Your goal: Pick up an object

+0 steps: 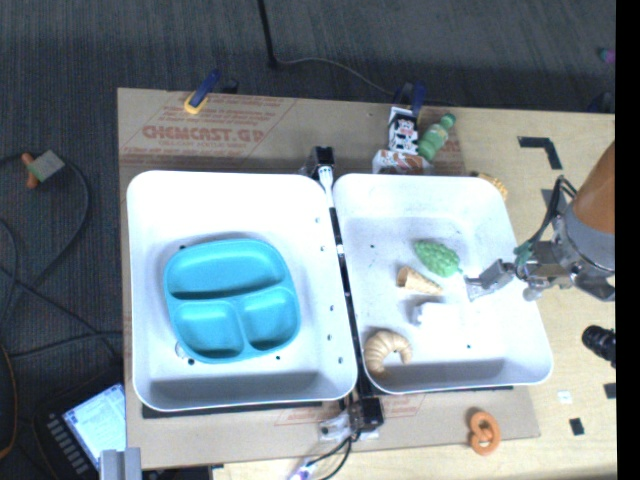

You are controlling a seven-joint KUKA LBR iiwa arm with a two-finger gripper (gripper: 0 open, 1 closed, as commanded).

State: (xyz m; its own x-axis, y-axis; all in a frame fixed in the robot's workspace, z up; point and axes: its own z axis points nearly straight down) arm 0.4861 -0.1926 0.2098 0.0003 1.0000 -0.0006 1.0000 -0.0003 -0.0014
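Likely the small green bumpy plastic toy [438,257] in the right white bin [520,368] is light, rigid; pinch its narrow sides. Gripper [490,278] beside it, grip state unclear.

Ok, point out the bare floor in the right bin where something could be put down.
In the right bin, the far-left floor is bare, between the dividing wall and the green toy. So is the near-right corner past the croissant. It is crowded mid-bin, around the green toy, cone, small grey piece and the gripper.
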